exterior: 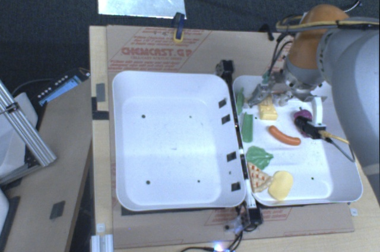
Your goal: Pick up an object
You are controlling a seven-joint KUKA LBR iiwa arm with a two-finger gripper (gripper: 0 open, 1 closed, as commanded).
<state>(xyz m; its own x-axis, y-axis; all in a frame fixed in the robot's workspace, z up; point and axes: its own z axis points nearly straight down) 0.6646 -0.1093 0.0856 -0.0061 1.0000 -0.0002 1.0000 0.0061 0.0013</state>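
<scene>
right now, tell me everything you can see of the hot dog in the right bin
The hot dog is a small toy-like sausage, orange-red and glossy, apparently plastic, with rounded ends. It lies flat on the floor of the right bin, slanting from upper left to lower right. Nothing appears to touch it: the yellow cheese block sits above it to the left, the purple item lies to its right, and the green leaf below it to the left. The hand is farther up, near the cheese.

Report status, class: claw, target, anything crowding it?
Claw low in right bin, over cheese. Nothing seen gripped. Sausage and green stick lie close by.
</scene>
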